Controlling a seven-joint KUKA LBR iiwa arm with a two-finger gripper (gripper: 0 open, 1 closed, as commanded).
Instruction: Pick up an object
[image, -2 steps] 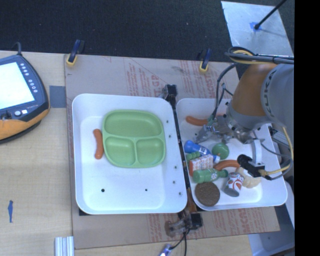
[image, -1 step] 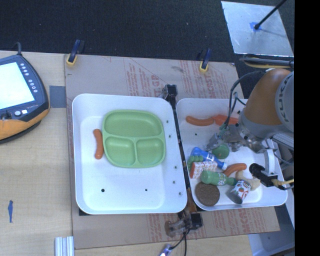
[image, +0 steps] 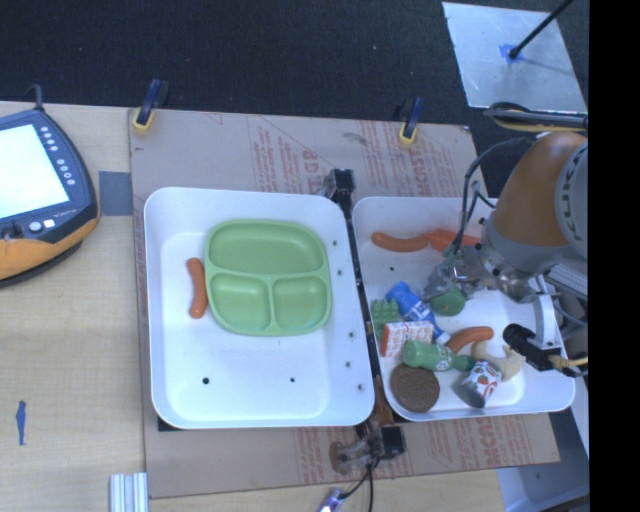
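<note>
A green toy (image: 449, 300) sits directly under my gripper (image: 447, 283) in the right bin (image: 560, 400); I cannot tell whether I grip it. A blue piece (image: 404, 297) lies just left of me, an orange sausage (image: 400, 241) beyond me.

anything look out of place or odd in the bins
One thing: a lone orange sausage lies in the left bin on the bare floor beside the green divided plate, not in it. The other small items are all heaped in the right bin.
</note>
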